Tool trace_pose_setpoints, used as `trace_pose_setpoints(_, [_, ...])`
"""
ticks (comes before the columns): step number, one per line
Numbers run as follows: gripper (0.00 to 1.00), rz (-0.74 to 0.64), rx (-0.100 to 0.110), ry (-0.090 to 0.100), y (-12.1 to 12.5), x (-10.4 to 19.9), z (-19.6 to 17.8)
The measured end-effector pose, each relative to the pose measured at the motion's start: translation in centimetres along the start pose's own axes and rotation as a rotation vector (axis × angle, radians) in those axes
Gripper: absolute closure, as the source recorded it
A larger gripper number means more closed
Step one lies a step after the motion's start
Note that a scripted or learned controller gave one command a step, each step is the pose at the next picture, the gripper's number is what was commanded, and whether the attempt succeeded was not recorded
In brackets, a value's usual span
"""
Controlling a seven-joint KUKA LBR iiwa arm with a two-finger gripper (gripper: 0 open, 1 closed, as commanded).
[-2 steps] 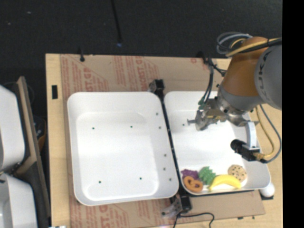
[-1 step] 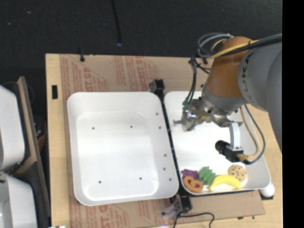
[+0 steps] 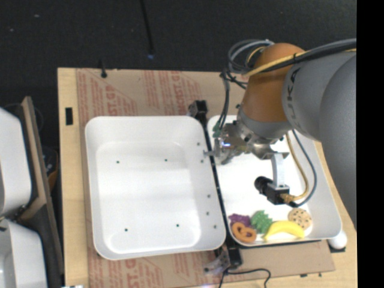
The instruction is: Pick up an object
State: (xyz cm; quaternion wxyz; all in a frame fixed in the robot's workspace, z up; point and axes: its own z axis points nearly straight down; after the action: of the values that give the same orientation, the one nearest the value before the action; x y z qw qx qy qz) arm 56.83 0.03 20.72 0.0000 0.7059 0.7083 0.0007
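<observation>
We cannot tell how the jaws stand: the gripper (image 3: 231, 146) sits right of the frame's centre, over the upper left part of the right bin (image 3: 318, 218), blurred beneath the arm's orange band (image 3: 270, 83). Well apart from it, in that bin's lower corner, we see a cluster of toys: a yellow banana (image 3: 283, 230), a green piece (image 3: 261, 220), a purple piece (image 3: 240, 219), an orange pretzel (image 3: 244, 233) and a cookie (image 3: 299, 219). The left bin (image 3: 96, 137) fills mid-frame.
</observation>
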Motion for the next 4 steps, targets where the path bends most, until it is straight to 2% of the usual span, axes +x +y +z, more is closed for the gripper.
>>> trace_pose_setpoints(1, [1.0,0.001,0.001,0.0,-0.5,3.8,0.7])
trace_pose_setpoints(2, [1.0,0.004,-0.011,0.001,5.0,3.7,-14.8])
trace_pose_setpoints(3, [1.0,0.005,0.0,-0.002,4.3,2.4,-14.2])
trace_pose_setpoints(4, [1.0,0.007,0.003,-0.002,7.5,-1.2,-11.8])
